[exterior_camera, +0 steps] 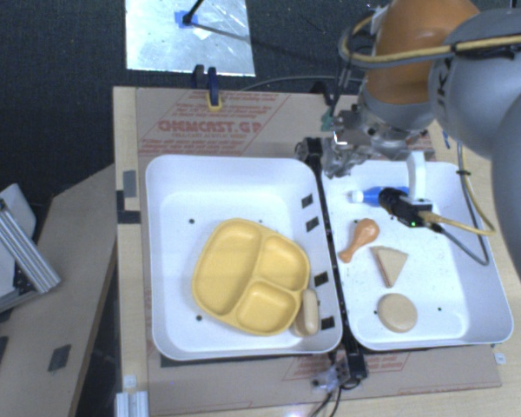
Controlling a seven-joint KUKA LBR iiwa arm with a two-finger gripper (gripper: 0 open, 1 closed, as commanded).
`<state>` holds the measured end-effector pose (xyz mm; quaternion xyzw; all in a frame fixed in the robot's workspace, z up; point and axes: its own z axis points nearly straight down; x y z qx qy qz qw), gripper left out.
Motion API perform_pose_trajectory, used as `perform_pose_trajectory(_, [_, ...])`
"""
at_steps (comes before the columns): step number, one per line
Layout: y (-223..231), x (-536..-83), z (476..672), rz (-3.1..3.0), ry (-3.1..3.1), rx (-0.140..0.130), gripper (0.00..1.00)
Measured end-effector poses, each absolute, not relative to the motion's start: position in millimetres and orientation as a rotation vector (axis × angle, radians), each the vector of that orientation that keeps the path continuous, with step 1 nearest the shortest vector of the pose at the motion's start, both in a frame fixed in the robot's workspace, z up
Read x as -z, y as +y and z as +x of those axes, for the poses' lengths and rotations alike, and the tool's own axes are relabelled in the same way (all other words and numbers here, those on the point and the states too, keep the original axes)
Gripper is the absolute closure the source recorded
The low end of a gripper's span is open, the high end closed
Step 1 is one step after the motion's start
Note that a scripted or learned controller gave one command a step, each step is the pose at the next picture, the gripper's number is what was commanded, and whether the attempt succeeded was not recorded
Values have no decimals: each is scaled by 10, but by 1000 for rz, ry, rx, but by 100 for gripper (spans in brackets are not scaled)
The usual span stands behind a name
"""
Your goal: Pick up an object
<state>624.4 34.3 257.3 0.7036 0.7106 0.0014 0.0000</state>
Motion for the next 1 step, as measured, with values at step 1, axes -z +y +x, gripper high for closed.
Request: perform_pose_trajectory(1, [886, -2483, 6350, 2210, 2232, -5, 100])
